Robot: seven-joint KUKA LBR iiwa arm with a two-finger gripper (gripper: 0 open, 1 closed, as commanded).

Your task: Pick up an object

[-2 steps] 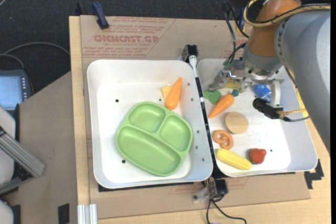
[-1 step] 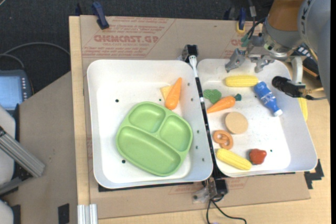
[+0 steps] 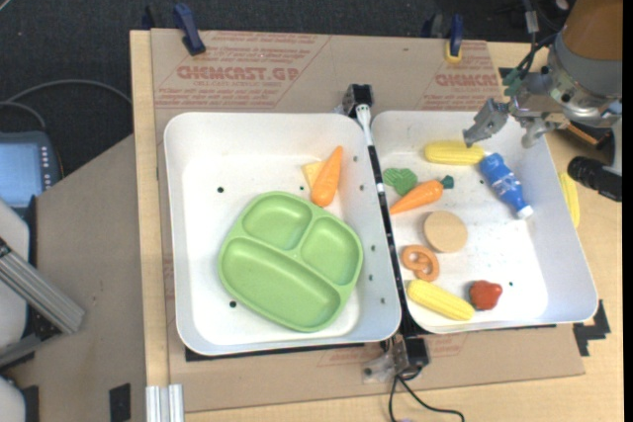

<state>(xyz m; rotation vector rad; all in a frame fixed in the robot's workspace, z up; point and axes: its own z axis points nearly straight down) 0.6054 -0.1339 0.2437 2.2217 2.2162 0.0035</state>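
Above the right bin's (image 3: 554,303) far end, the gripper (image 3: 506,122) hangs open with nothing between its fingers, poised for a pick over the yellow corn (image 3: 453,153) and blue bottle (image 3: 504,183) just beneath

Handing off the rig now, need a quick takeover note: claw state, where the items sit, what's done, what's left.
Claw: open, holding nothing, hovering over the right bin's far edge, next to the corn cob and blue bottle.
Right bin also holds: carrot, green leaf piece, round tan disc, pretzel, second corn cob, red piece.
Left bin: green divided plate, another carrot.
Done: no pick yet.
Left: descend, grasp one item, lift.
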